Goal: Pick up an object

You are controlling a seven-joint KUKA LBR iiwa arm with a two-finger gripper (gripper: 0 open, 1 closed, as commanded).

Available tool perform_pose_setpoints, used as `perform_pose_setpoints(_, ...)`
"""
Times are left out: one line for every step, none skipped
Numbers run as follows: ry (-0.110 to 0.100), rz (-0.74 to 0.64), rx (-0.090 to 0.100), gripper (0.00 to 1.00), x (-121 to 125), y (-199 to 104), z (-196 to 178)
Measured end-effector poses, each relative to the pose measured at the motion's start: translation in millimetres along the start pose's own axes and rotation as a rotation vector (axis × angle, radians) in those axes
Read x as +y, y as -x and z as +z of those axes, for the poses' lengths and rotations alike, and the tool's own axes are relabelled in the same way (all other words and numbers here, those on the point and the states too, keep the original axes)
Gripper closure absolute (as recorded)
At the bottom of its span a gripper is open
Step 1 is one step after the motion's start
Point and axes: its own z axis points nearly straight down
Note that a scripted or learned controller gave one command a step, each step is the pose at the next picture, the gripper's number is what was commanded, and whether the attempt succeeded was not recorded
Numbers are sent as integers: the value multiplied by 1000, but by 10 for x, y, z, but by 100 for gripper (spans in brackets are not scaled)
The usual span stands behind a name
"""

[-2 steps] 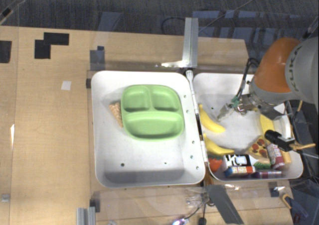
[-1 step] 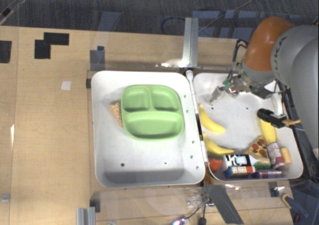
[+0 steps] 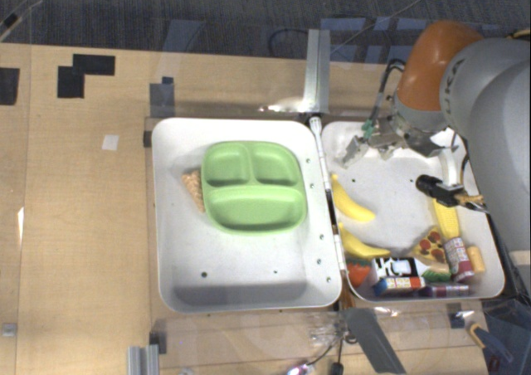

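At the near edge of the right bin (image 3: 496,286) a row of small things lies packed together: a red round piece (image 3: 358,272) in the near left corner, a red marker (image 3: 398,284), a black-and-white box (image 3: 398,266) just behind it, a dark marker (image 3: 444,289) and a small can (image 3: 457,250) toward the right wall. Touching that cluster from behind are a toy pizza slice (image 3: 431,244) and a curved banana (image 3: 361,242). Farther back, a second banana (image 3: 348,202) lies along the left wall and a long yellow piece (image 3: 445,218) lies near the right one, with bare white floor between them. In the left bin (image 3: 174,265) a green divided plate (image 3: 251,185) sits near the middle, its left rim overlapping a tan textured piece (image 3: 193,189). Farthest back, the grey arm (image 3: 489,108) with its orange band reaches in over the right bin, and the tool (image 3: 355,149) hangs over the bin's far left part, beyond the second banana and apart from it. Whether the tool is spread or pressed together cannot be told. Both bins rest on the wooden bench (image 3: 75,224).
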Motion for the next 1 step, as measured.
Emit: perform_pose_setpoints(0,0,0,0,0,0,0)
